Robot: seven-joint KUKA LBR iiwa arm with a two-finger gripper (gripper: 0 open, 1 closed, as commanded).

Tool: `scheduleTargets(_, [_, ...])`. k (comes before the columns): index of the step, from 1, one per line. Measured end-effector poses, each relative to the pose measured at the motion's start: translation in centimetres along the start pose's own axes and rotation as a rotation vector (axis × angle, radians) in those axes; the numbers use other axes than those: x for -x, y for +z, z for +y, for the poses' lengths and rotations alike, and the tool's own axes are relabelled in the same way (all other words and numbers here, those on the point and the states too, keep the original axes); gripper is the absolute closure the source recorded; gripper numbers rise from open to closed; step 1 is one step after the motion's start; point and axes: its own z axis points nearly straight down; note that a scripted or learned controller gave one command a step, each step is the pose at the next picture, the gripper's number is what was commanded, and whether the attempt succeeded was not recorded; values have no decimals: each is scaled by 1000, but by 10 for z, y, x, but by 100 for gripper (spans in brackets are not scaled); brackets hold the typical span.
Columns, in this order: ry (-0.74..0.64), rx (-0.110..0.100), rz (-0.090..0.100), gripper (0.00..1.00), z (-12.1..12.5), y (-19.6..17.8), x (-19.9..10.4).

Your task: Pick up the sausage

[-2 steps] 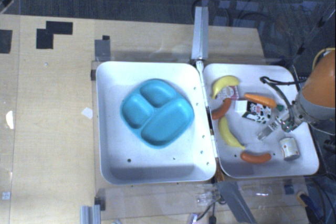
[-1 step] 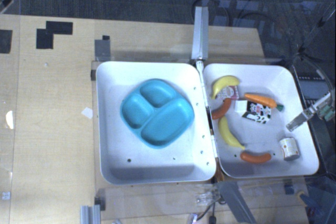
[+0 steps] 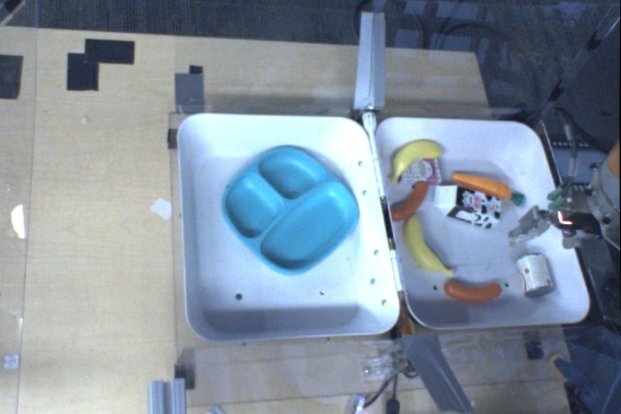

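Near the front wall of the right bin [image 3: 568, 310]: an orange-red sausage [image 3: 473, 289], flat on the white floor. Runs with its long axis almost left to right across the view, both ends curved a little toward the far side, left end pointing toward the divider between the bins, right end pointing toward a small silver can [image 3: 534, 274] just beside it. Sits to the left of and nearer than the gripper [image 3: 543, 223], well apart from it, with the can lying between the two. Reaches in over the right wall of this bin, the claw, hanging above bare floor and touching no object as far as visible; cannot tell whether released or clenched, too blurred and small there. Further back: a yellow banana [image 3: 424, 245] lying at a slant, then a black and white card [image 3: 475, 207], and a darker second sausage [image 3: 409, 202] leaning diagonally near the divider. Behind these: an orange carrot [image 3: 480, 183] with a green tip, and another banana [image 3: 415, 155] curved over a small packet [image 3: 424, 173] by the far wall. In the left bin [image 3: 204, 305]: a blue divided plate [image 3: 291, 208], about in the middle.
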Motion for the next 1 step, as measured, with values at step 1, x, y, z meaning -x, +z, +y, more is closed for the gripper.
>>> scheduleTargets(1, [-406,3,0,0,-2,-19,-38])
